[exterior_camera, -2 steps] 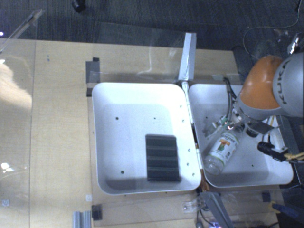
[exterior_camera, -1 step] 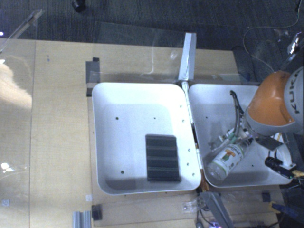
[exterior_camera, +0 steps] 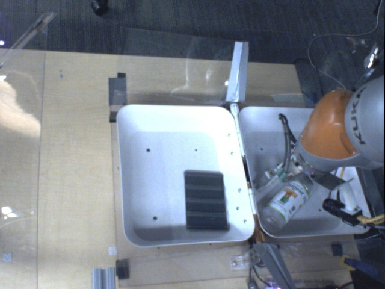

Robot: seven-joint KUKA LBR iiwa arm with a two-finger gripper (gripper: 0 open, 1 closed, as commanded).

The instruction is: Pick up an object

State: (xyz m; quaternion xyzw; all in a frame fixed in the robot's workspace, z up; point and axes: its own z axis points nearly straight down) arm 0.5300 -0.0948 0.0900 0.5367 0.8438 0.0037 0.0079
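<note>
Gripper (exterior_camera: 281, 174) low in the right bin (exterior_camera: 264, 131), just above a white bottle (exterior_camera: 287, 201) with green and orange label lying tilted near the bin's front-left corner. Finger state: cannot tell, wrist hides them. Orange band (exterior_camera: 328, 125) over the bin. Left bin (exterior_camera: 174, 131) holds a black ribbed block (exterior_camera: 206, 200).

A single fixed camera hangs above the pale wooden table (exterior_camera: 66, 179) and looks down at a slight slant, its top edge taking in a strip of dark carpeted floor (exterior_camera: 180, 8) beyond the table's far edge. It stands far enough back to frame both shallow white plastic bins (exterior_camera: 174, 125) whole, side by side. The grey arm with its orange band (exterior_camera: 328, 128) enters from the right edge.
</note>
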